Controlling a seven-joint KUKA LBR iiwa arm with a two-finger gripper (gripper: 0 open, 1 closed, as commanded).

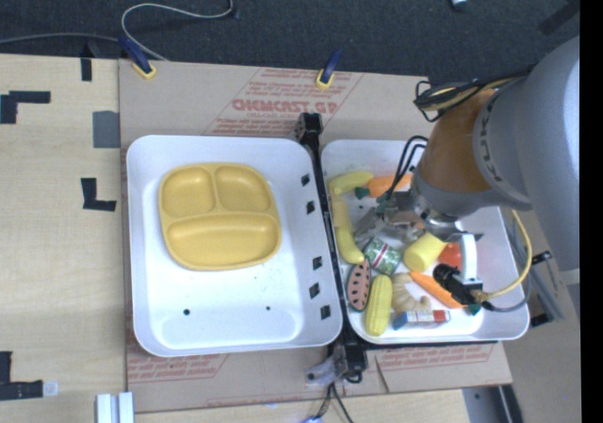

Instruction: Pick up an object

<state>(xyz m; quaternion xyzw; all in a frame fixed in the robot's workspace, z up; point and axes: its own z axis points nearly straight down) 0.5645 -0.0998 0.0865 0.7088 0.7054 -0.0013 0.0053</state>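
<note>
1. Landmark: the black divider (318,223) where the two white bins meet. All places below are given from it.
2. Left bin (151,317), left of the divider: holds one yellow sectioned plate (221,216) in its upper half. The plate sits apart from every wall; the widest bare floor lies below it, toward the bin's near edge.
3. Right bin (499,322), right of the divider: crowded with toy food.
4. Just right of the divider, top to bottom: a banana (350,183), a pale yellow long piece (347,237) lying along the divider wall, a brown oval slice with dark seeds (358,285), and a corn cob (379,304) near the bin's front edge.
5. Farther right of the divider: a small green-labelled can (382,254), a yellow lemon-like piece (424,250), a carrot (435,287), and a white tube with red and blue ends (419,318) at the front wall.
6. Arm (471,148) comes in over the right bin's far right; the orange band sits above the pile.
7. Gripper (400,216) is low over the items just above the can. Its finger spread cannot be made out; nothing is seen held.
8. Open room in the right bin: little, mostly a bare strip along the right wall.
</note>
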